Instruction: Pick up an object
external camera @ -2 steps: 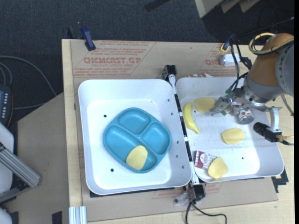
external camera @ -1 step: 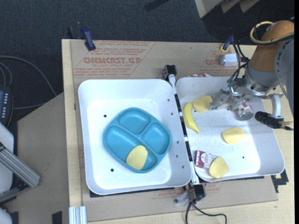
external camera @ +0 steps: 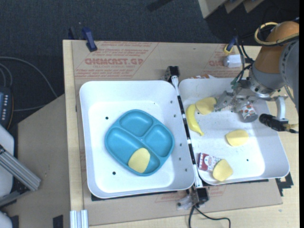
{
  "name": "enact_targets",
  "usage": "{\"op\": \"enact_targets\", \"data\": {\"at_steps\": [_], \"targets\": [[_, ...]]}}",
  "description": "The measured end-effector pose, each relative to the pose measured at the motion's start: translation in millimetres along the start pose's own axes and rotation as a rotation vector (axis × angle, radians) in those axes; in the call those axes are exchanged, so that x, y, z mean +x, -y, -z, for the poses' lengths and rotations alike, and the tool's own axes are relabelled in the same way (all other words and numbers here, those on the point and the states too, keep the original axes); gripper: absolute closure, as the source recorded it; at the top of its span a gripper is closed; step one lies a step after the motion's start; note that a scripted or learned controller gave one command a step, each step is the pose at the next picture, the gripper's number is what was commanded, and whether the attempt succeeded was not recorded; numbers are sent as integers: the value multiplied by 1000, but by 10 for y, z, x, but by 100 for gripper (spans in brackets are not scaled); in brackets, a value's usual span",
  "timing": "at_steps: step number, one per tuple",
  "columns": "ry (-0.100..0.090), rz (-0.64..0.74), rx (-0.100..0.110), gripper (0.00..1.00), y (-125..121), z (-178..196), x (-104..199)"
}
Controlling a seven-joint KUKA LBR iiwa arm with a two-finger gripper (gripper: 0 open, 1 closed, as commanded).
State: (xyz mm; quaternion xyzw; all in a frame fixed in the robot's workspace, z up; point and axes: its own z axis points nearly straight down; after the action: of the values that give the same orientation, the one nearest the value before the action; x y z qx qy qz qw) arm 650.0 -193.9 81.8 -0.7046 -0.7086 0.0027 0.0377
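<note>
My gripper (external camera: 222, 102) reaches into the right bin (external camera: 266, 163) from the upper right, low over its far left part. Its tip is just right of a yellow chunk (external camera: 205, 105), close to it or touching; I cannot tell which. A yellow banana (external camera: 192, 119) lies along the bin's left wall. A yellow piece (external camera: 237, 137) sits mid-bin, and another yellow piece (external camera: 222, 170) lies at the front beside a red and white packet (external camera: 205, 161). A small red and white can (external camera: 247, 112) lies under the wrist.
The left bin (external camera: 95, 103) holds a blue divided plate (external camera: 137, 139) with a yellow lump (external camera: 139, 160) in its front compartment. A black divider rail (external camera: 183, 122) runs between the bins. Cables and a black fitting (external camera: 270, 121) hang by the wrist at the right.
</note>
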Motion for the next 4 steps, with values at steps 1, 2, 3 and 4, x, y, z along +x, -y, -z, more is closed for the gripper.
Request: {"op": "enact_targets", "data": {"at_steps": [1,2,3,4], "targets": [[1,0,0,0,0,0,-1],[1,0,-1,0,0,0,-3],[1,0,-1,0,0,0,-3],[2,0,-1,0,0,-1,-3]]}}
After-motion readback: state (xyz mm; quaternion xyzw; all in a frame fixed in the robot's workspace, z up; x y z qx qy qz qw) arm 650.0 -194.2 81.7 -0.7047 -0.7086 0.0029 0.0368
